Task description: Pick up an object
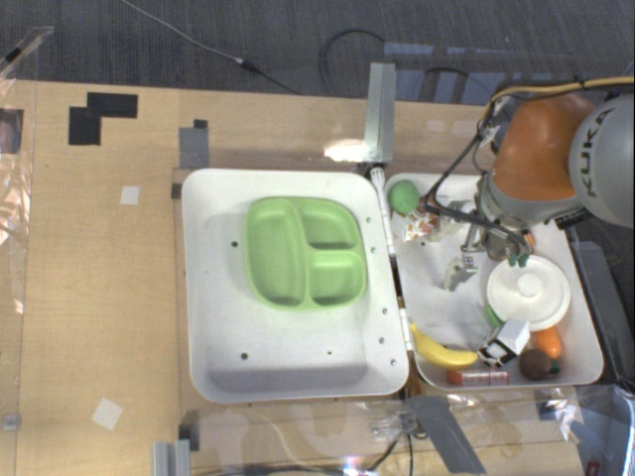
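The grey arm's jaws (464, 266) hang over the right white bin (585, 310); whether they are parted or closed I cannot tell. A yellow banana (442, 349) lies at that bin's near edge, and a green sectioned plastic plate (304, 252) sits in the left bin (218, 345).

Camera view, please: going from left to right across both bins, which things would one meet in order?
Green divided plate → green ball → banana → white lid → orange fruit.
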